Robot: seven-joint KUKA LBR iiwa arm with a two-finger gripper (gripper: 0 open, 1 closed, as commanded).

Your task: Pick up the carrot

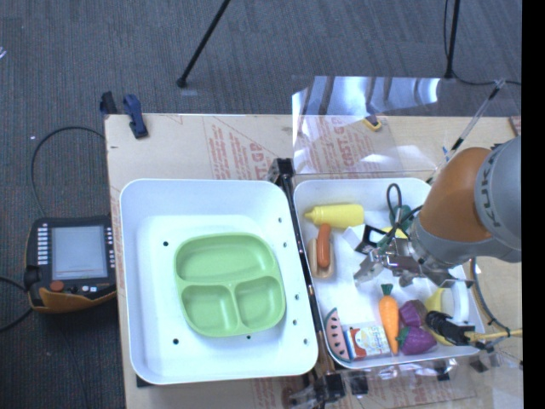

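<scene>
While the arm (pixel 477 207) reached in from 3 o'clock, the scene read as follows.
gripper (pixel 379 267): hung over the middle of the right bin, pointed toward 9 o'clock; metal parts cluttered, so cannot tell whether it was released or clenched; nothing seen between its tips.
carrot (pixel 389 315): lay in the right bin at 6 o'clock of the gripper, just below it; green top at 12 o'clock, orange tip at 6 o'clock; contact with the gripper unclear.
right bin (pixel 358 186): white, shallow, held all the small items.
mustard bottle (pixel 335 216): yellow, at 11 o'clock of the gripper, lying sideways.
hot dog (pixel 324 250): at 9 o'clock of the gripper, lengthwise 12 to 6.
watermelon slice (pixel 335 331): at the bin's 7 o'clock corner.
carton (pixel 370 342): small, just at 7 o'clock of the carrot, beside the slice.
purple item (pixel 415 326): touching the carrot's 3 o'clock side; kind unclear.
banana (pixel 438 301): yellow, partly under the arm, at 2 o'clock of the purple item.
left bin (pixel 145 228): white, beside the right bin at 9 o'clock.
green tray (pixel 228 281): three compartments, centred in the left bin.
pendant (pixel 72 262): on the floor, at 9 o'clock of the bench.
</scene>
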